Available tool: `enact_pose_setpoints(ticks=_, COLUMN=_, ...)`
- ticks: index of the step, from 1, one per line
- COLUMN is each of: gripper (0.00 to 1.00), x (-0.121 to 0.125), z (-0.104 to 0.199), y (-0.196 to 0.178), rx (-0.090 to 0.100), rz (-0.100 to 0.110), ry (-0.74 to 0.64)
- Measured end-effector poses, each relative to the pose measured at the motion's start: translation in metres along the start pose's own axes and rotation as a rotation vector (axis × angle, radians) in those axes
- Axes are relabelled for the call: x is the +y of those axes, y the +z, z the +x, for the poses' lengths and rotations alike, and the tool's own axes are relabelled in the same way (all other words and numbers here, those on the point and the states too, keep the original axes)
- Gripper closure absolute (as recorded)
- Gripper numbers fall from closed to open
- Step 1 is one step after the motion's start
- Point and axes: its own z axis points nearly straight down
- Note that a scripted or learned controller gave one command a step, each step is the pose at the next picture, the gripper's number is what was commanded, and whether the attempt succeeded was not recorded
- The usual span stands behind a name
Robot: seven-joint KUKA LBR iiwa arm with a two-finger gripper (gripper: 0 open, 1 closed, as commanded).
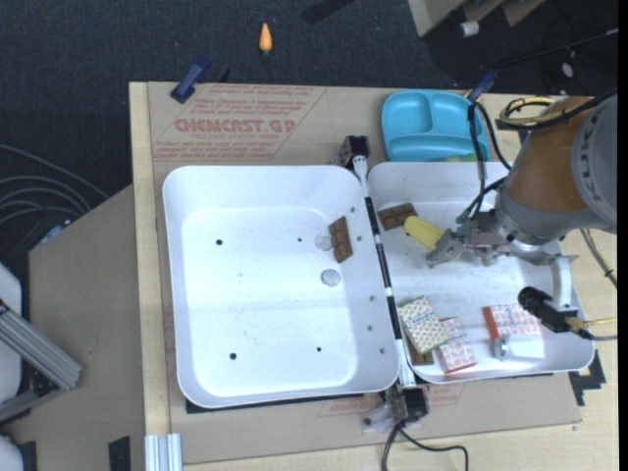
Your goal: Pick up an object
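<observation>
We see a yellow piece (pixel 424 231) in the right bin (pixel 432 180), toward its upper left, just at 9 o'clock of the gripper (pixel 444 251). The fingers (pixel 439 254) point left and sit close to the yellow piece, but we cannot tell whether they are apart or together, nor whether they touch it. Just at 10 o'clock of the yellow piece lies a brown bar (pixel 395 216), near the bin's left wall. Toward 6 o'clock, along the bin's lower edge, lie a checked packet (pixel 422 324), a red-and-white pack (pixel 454 349) beside it, and at 3 o'clock of those another red-and-white box (pixel 512 328). The arm (pixel 554 180) comes in from 3 o'clock, its orange band over the bin's right part. In the left bin (pixel 206 194) a second brown bar (pixel 340 238) rests near the right wall, with two small round bits beside and below it. At 12 o'clock of the right bin a blue tray (pixel 428 124) lies on the surface (pixel 245 126).
</observation>
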Motion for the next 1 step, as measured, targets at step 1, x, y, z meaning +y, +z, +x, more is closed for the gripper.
enact_pose_setpoints(ticks=1, gripper=0.00, x=0.0610, z=0.0370, y=0.0098, rx=0.000, rz=-0.001, ry=-0.002)
